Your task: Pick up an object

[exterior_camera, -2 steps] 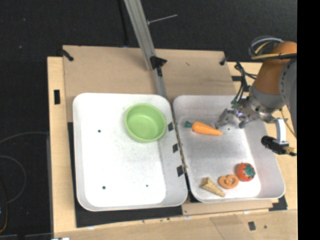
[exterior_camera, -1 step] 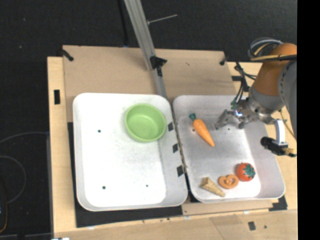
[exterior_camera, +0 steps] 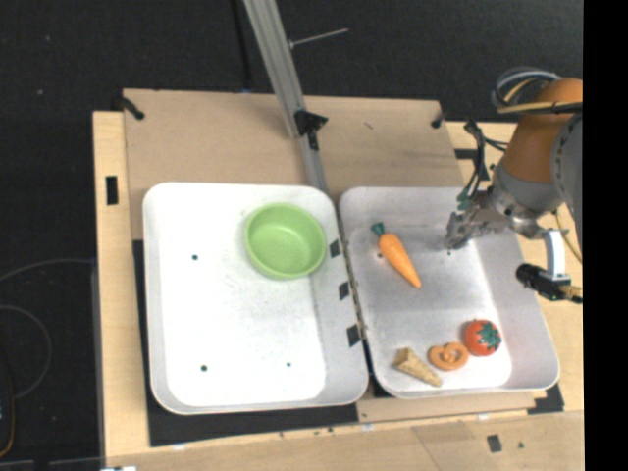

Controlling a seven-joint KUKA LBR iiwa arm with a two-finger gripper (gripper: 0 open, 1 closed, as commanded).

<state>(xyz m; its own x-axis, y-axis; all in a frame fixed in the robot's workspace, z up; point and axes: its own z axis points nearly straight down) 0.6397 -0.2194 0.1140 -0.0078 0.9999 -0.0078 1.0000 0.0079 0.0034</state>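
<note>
Four toy foods lie in the right bin (exterior_camera: 510, 292): a carrot (exterior_camera: 397, 256) near its upper middle, and along the front edge a tomato (exterior_camera: 482, 337), an orange slice (exterior_camera: 448, 355) and a pale wedge (exterior_camera: 416, 365). Just right of the carrot, not touching it, the gripper (exterior_camera: 459, 226) points down over the bin's upper part, with nothing visibly held; its opening cannot be judged. Behind it the grey arm (exterior_camera: 535, 165) enters from the right, orange band uppermost. A green bowl (exterior_camera: 285, 241) sits in the left bin (exterior_camera: 196, 312). No legible writing.

Gripper (exterior_camera: 457, 232) hovered over the right bin (exterior_camera: 510, 292), just right of the toy carrot (exterior_camera: 398, 257); a green bowl (exterior_camera: 285, 242) sat in the left bin (exterior_camera: 196, 312).
</note>
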